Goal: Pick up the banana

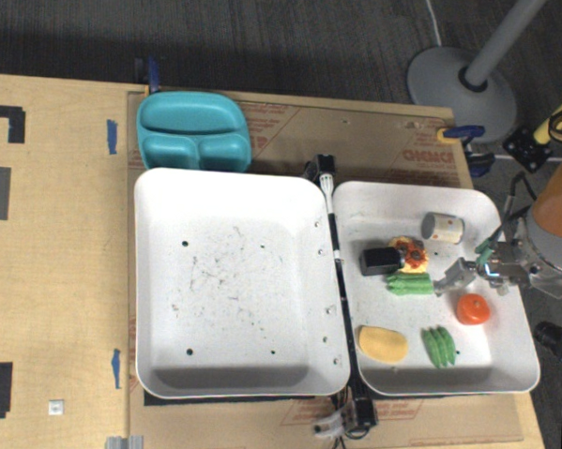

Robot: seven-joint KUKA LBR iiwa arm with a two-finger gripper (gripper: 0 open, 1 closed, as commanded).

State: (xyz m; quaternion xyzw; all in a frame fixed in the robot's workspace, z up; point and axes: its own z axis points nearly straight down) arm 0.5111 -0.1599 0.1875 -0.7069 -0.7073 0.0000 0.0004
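Note:
All the loose objects lie in the right bin (pixel 513 372). A plump yellow piece (pixel 383 343) rests near its front left corner; it is the plainest yellow thing here, though its shape reads more rounded than banana-like. A smaller yellow and orange-red item (pixel 413 255) sits mid-bin, against a black block (pixel 381 261). My gripper (pixel 471 269) hangs over the right half of this bin, just above a red tomato-like ball (pixel 473 310) and right of a green vegetable (pixel 409 286). It is well apart from the plump yellow piece, and nothing shows in its grasp.
A grey-white cylinder (pixel 442 227) lies at the back of the right bin, and a green pepper-like piece (pixel 439 344) near its front. The left bin (pixel 152 353) adjoins it. A teal divided tray (pixel 194 130) stands behind the left bin.

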